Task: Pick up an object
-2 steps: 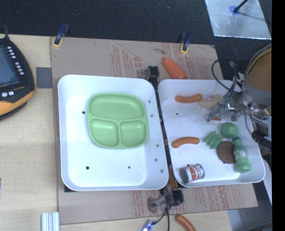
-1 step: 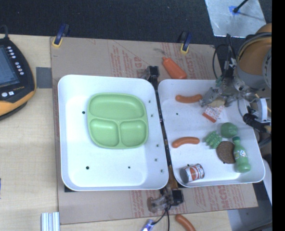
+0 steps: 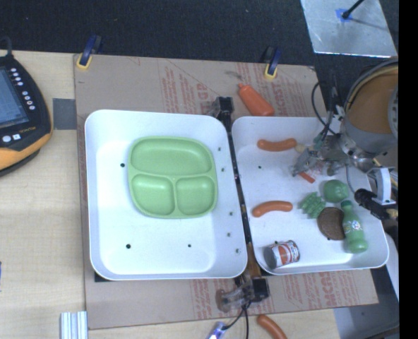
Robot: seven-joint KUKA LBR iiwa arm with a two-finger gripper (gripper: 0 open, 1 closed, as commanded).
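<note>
Two shallow white bins sit side by side on a cardboard sheet [image 3: 195, 73] laid over the wooden bench [image 3: 32, 246]. The left bin [image 3: 106, 256] holds a green divided plate [image 3: 172, 176] lying flat near its middle, slightly toward the far edge.

The right bin [image 3: 265, 179] carries the small items. A sausage [image 3: 277, 145] lies near its far edge, and a second sausage [image 3: 272, 207] lies near the middle, close to the wall shared with the left bin. A red and white can [image 3: 284, 253] lies on its side in the near left corner. Toward the right edge a green ball [image 3: 334, 189] rests just beside a leafy green piece [image 3: 311, 204], with a brown round piece [image 3: 330, 222] just below them, touching a green bottle [image 3: 353, 232] that lies along the right edge.

The arm [image 3: 371, 111] reaches in over the far right corner of the right bin, and the gripper [image 3: 313, 162] hangs low above the bin floor there, between the far sausage and the green ball. A small red scrap [image 3: 306, 178] lies just beneath its tips. Whether the claw is wide or narrow cannot be told.

Outside the bins, an orange carrot [image 3: 255, 100] lies on the cardboard beyond the right bin's far left corner. A control pendant [image 3: 11, 115] rests at the bench's left edge.
</note>
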